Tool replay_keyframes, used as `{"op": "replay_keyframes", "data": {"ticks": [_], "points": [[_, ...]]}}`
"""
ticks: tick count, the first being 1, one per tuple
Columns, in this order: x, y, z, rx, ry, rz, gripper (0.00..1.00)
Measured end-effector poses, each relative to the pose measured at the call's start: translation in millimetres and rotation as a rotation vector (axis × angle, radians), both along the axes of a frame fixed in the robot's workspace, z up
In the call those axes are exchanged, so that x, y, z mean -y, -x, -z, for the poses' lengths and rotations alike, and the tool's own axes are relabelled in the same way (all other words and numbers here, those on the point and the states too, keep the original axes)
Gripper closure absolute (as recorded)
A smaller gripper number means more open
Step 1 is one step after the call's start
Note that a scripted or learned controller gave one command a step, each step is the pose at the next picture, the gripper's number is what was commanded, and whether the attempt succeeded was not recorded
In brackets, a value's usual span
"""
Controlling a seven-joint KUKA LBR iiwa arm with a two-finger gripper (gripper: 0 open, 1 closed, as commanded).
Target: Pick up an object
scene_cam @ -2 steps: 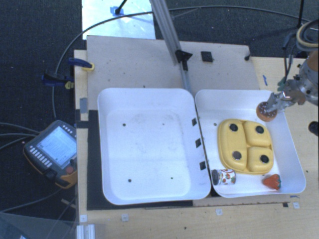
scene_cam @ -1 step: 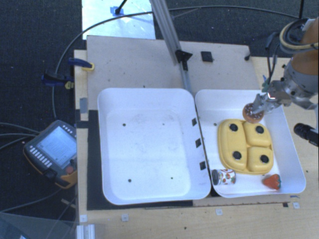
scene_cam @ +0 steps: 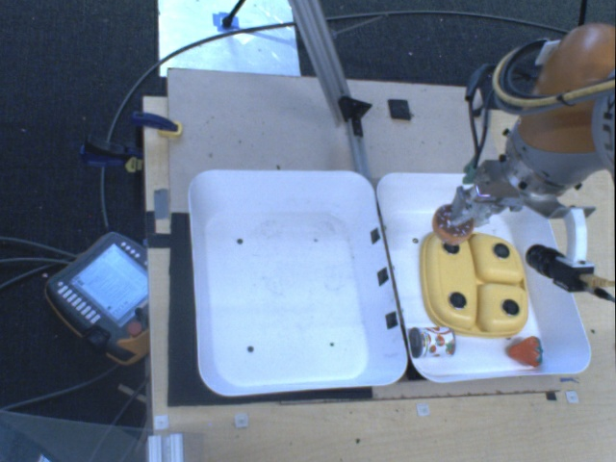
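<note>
Claw (scene_cam: 455, 217) seen low over right bin (scene_cam: 404, 210), at back-left corner of yellow tray (scene_cam: 478, 275); how far open can't be told. Brown ring (scene_cam: 448, 227), small, round, directly under tip; grip not confirmed. Tray: smooth plastic, rounded compartments w/ black dots. Printed can (scene_cam: 431, 342) and red strawberry (scene_cam: 525, 351) found at front edge. Left bin (scene_cam: 289, 287) alongside.
</note>
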State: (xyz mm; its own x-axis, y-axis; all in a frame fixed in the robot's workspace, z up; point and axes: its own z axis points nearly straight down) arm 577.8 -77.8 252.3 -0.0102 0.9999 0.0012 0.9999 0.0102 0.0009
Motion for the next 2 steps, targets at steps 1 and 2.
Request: {"op": "replay_keyframes", "data": {"ticks": [1,2], "points": [[-56.7,10.3,-4.6,0.000,-0.001,0.000,1.00],[-108.5,23.6,-8.5,0.001,0.000,0.000,1.00]]}}
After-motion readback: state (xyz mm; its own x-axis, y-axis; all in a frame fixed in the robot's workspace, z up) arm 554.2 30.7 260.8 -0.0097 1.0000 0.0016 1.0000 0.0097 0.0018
